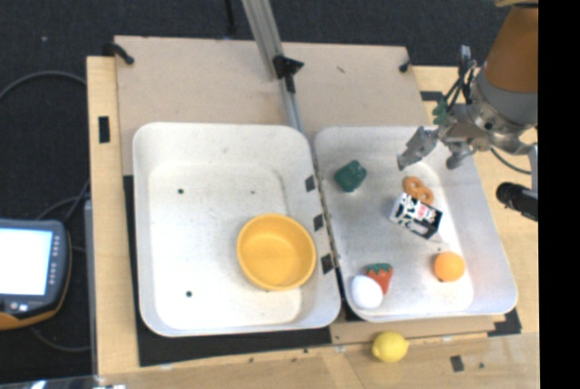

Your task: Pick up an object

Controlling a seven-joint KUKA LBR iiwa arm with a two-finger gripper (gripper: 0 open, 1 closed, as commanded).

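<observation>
Gripper (433, 149) hovering spread open, holding nothing, above right bin (485, 224); should be centring over pretzel (418, 189) before descending, avoiding carton (417, 216)

The hand (433, 151) hangs over the far end of the right bin (489, 224), its two fingers spread apart with nothing between them. Just below it lies a small pretzel (418, 189) touching a black-and-white carton (416, 216). A green block (350, 175), an orange ball (449, 267) and a white egg (366, 292) share that bin. A yellow bowl (275, 251) sits in the left bin (181, 151). A lemon (390, 346) rests on the counter (199, 79).
</observation>
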